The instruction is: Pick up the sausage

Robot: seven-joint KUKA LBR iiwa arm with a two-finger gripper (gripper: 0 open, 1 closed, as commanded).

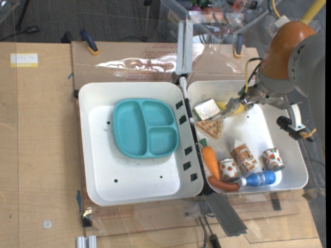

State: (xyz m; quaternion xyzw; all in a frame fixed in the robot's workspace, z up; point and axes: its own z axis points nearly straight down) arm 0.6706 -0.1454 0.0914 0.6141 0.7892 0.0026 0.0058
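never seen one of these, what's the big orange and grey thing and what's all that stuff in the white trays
That is a robot arm, seen by one camera fixed above the bench. It reaches in from the right, and its gripper hangs over the far part of the right bin. That bin holds toy food: a carrot, a reddish sausage at the near edge, small cans, a blue bottle and a waffle piece. The left bin holds a teal divided plate. The sausage lies untouched, away from the gripper.
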